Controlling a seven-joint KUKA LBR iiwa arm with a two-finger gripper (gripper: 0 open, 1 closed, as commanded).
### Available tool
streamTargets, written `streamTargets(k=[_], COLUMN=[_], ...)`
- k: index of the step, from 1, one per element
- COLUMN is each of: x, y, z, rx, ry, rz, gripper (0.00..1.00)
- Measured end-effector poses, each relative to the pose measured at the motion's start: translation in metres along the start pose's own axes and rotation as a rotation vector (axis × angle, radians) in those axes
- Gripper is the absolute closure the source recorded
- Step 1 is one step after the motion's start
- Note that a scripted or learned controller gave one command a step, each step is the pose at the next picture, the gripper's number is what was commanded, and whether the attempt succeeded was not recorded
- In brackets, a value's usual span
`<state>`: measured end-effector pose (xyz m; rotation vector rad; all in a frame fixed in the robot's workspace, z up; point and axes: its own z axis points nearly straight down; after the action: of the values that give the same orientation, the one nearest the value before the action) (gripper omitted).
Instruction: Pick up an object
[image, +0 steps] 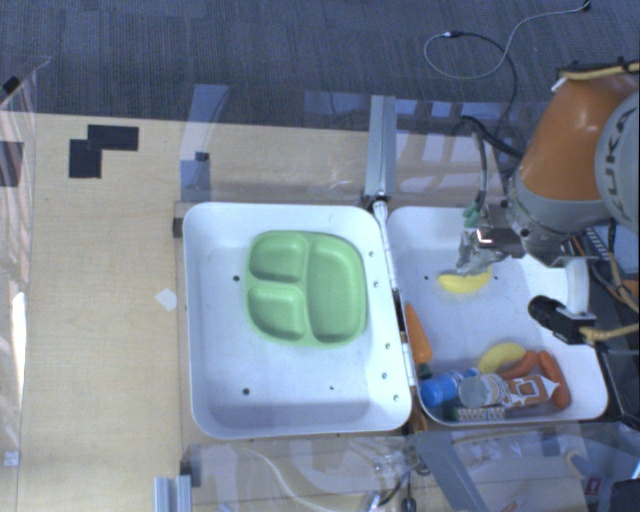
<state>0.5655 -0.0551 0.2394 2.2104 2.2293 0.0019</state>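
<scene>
In the right bin (430, 235), a small yellow banana-shaped object (463, 284) lies near the middle. My gripper (474, 256) hangs directly over its right end, very close to it or touching; I cannot tell which. The grey arm with its orange band (570, 140) reaches in from the right. Along the bin's front wall lie a clear bottle with a blue cap (462, 390), a yellow lemon-like piece (503, 355) and an orange packet (540, 378). An orange carrot (418, 336) rests against the left wall.
The left bin (215, 400) holds a green divided plate (305, 287) at its centre. A metal divider post (378, 150) stands behind the gap between the bins. Cables (480, 55) trail at the back right. A black arm fitting (552, 314) overhangs the right bin.
</scene>
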Motion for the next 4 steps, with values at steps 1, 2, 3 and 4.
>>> streamTargets(k=[1,2,3,4], x=[0.056,0.073,0.074,0.076], y=[0.051,0.092,0.094,0.097], z=[-0.034,-0.072,-0.081,-0.09], rx=[0.001,-0.003,-0.006,-0.009], ry=[0.0,0.0,-0.002,-0.004], rz=[-0.038,-0.467,-0.474,-0.481], gripper=[1.0,1.0,1.0,1.0])
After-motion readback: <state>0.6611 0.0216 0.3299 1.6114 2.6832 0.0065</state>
